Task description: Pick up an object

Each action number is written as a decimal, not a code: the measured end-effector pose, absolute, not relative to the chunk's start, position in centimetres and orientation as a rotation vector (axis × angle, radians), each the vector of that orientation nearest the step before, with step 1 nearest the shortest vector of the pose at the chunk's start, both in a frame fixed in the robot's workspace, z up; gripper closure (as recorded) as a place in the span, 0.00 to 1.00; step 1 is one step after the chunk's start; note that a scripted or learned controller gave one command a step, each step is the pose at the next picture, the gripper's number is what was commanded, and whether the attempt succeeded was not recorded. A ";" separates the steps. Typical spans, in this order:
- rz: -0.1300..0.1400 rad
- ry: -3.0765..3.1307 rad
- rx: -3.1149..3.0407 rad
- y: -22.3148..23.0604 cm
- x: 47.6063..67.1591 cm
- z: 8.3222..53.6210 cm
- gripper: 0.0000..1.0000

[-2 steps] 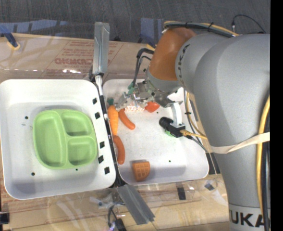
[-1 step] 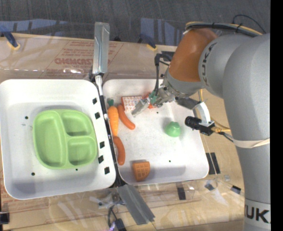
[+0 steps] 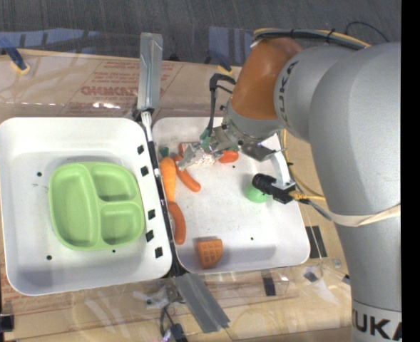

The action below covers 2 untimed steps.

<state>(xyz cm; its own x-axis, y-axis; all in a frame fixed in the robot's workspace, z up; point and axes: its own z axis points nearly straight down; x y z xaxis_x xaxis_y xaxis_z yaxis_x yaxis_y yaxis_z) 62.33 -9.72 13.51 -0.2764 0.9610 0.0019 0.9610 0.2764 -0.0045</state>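
Observation:
My gripper hangs low over the back left part of the right bin, with the orange-banded wrist above it. Just under and left of its tip lie an orange carrot and a short orange-red sausage. A small red-orange piece sits right beside the gripper body. Further forward lie a second orange-red sausage along the left wall and a tan waffle-like piece near the front. A green round object rests at the right. Nothing is visibly lifted.
The left bin holds a green divided plate. A grey divider bar runs back from between the bins. The big grey arm covers the right bin's right side, with a black fitting and cable by the green object.

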 end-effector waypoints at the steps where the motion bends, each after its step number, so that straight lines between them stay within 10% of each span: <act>1: -0.003 -2.441 -1.986 -10.4 63.4 9.9 0.00; 2: -0.011 -2.446 -1.977 -10.1 63.6 11.2 1.00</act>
